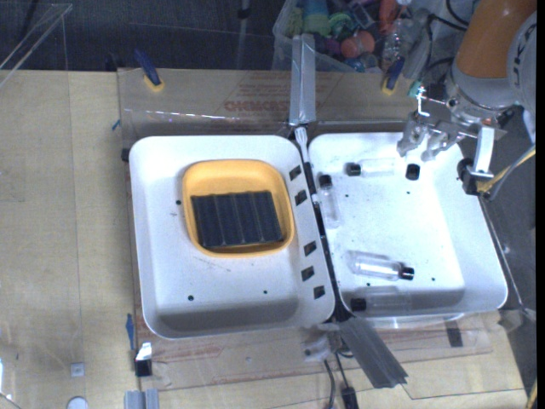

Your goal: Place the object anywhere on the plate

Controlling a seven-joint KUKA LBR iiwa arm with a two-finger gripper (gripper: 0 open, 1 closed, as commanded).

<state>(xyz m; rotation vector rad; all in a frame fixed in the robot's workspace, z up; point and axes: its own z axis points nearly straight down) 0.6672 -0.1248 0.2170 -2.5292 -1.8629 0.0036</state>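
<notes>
While gripper [423,143] hovers at right bin [477,254] far edge, plate [235,175] apart.

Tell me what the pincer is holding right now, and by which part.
Nothing visible. The pincer hangs over the right bin's far edge with no object between its tips; clear tubes lie in that bin and the yellow plate sits in the left bin.

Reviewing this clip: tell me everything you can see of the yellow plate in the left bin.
The yellow plate is a rounded square with a raised, glossy rim, plastic by the look of it. A dark ribbed insert of parallel slats covers most of its floor, set toward the near side. The plate lies flat, turned slightly, on the floor of the left bin, a little toward the far side. Nothing else rests on it; the pincer is over the right bin, far from it.
</notes>
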